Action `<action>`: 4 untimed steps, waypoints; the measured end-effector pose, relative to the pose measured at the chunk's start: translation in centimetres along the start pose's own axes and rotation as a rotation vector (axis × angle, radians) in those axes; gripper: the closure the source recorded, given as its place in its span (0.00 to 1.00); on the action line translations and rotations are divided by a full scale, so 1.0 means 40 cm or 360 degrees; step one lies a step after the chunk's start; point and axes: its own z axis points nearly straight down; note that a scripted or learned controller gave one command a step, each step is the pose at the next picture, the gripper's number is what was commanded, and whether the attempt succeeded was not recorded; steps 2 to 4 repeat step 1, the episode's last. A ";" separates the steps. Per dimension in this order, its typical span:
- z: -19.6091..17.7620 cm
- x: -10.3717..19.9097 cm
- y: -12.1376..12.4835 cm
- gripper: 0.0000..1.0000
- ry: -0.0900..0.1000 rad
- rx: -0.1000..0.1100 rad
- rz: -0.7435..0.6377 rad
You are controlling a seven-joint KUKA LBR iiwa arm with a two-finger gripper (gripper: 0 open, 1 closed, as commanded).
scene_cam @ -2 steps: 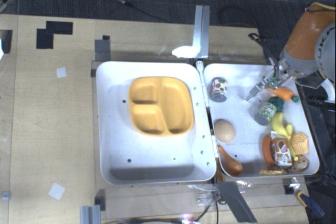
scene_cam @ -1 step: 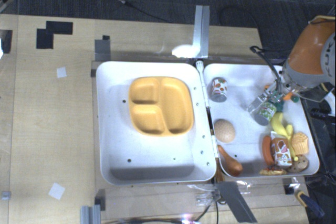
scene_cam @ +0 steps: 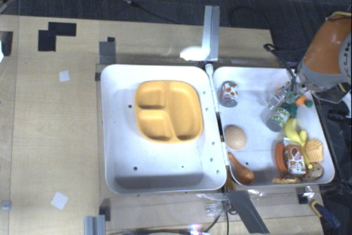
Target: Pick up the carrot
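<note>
A yellow plate (scene_cam: 166, 110) with three parts sits in the left bin (scene_cam: 118, 135). The right bin (scene_cam: 250, 77) is my landmark. Near its top left is a small can (scene_cam: 229, 93). Below that is a tan ball (scene_cam: 235, 137), and a brown sausage (scene_cam: 241, 168) lies in the bottom left corner. My gripper (scene_cam: 281, 97) hangs over the top right part, fingers apart, clamped on nothing. The carrot (scene_cam: 301, 100), orange with a green top, lies just right of my fingers. A banana (scene_cam: 294, 130) is below it.
</note>
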 end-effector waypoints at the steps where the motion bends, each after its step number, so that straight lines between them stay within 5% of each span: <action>1: -0.137 -0.093 0.070 1.00 0.0007 0.0010 0.0382; 4: -0.137 -0.093 0.070 1.00 0.0007 0.0010 0.0382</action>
